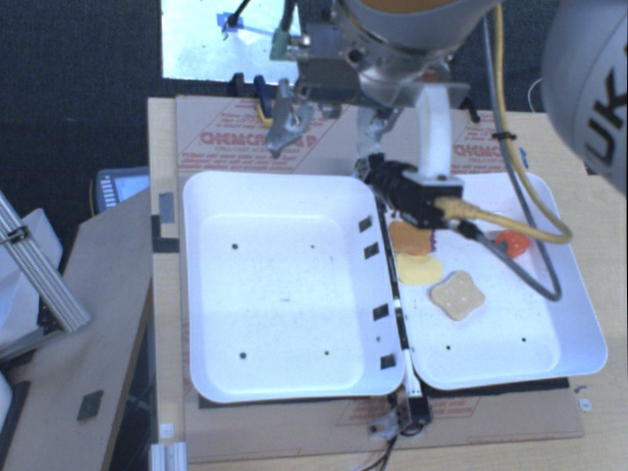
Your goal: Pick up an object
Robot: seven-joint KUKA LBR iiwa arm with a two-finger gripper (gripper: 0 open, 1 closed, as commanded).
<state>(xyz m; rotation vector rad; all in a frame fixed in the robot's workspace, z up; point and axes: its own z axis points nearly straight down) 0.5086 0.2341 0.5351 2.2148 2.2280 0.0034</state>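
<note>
Crowding looks the danger: the gripper, spread and empty up high, might shove the toast into the yellow slice just beside it instead of catching either.

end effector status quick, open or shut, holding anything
end effector: open, holding nothing

The grey arm leans in from the upper right, its gripper pointing down with fingers spread apart.
</note>
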